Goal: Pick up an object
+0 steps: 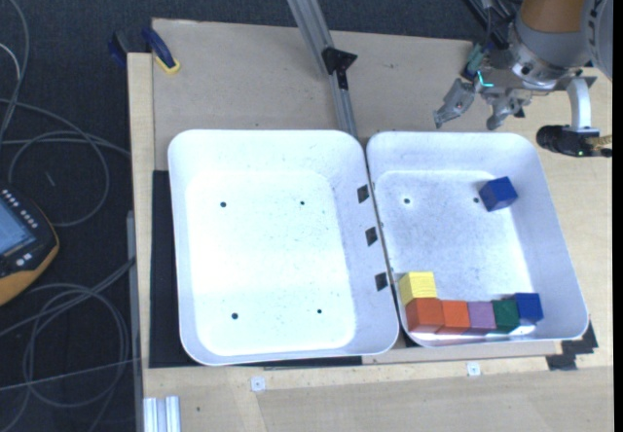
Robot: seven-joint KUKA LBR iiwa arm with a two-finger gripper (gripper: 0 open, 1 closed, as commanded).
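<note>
My gripper (479, 113) hangs above the far rim of the right bin (458, 143), its two fingers spread open with nothing between them. A blue cube (498, 193) lies alone in the right bin's far right part, below and slightly right of the gripper. Along the near wall of that bin sits a row of blocks: a yellow one (419, 285) on top of a red one (423, 313), then orange (454, 314), purple (482, 315), green (505, 312) and a small blue one (528, 306).
The left bin (185, 226) lies beside the right one, with black clips (370, 235) along the shared rim. A slanted metal pole (311, 21) crosses the bench behind the bins. Cables and a handheld device (19, 245) lie on the floor at left.
</note>
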